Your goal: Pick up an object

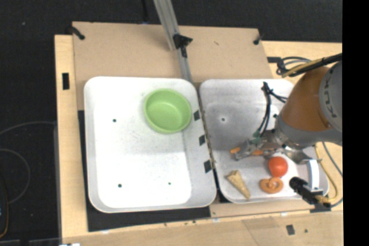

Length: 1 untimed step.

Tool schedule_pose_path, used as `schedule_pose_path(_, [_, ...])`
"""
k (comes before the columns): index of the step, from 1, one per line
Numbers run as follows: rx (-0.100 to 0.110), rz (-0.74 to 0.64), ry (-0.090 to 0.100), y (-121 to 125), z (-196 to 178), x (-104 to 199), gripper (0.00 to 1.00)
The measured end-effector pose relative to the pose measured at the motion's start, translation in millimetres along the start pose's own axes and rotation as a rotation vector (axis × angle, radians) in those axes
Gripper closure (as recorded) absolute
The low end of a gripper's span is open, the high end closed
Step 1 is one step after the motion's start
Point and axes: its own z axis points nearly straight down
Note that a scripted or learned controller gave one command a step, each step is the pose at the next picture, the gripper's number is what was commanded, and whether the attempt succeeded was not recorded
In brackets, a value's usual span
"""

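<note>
Camera view puts the grey arm with its orange band [308, 103] at the right of the frame, bent down over the right-hand shallow white bin [230, 101]. Its claw [249, 150] sits low in the middle of that bin, and from where I stand I cannot tell how it is set or whether anything is in it; something small and orange [235, 151] lies at its tip, too blurred to name.

Lower right in the same bin lie the likely targets: a round red ball-like object [278, 166], an orange ring-shaped piece [271, 185] just below it, and a tan wedge [238, 182] to their left, all near one another but apart. A light green plastic bowl [168, 111] rests in the upper part of the left-hand white bin [115, 181], well away from the arm.

I judge this to be the reach or closing stage of a pick. Next would come a firm close on whatever is at the tip, then a straight lift clear of the bin floor.
</note>
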Motion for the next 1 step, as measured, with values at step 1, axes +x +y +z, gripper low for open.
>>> schedule_pose_path(1, [-0.005, 0.005, 0.0, 1.2, -10.6, -0.6, 1.0])
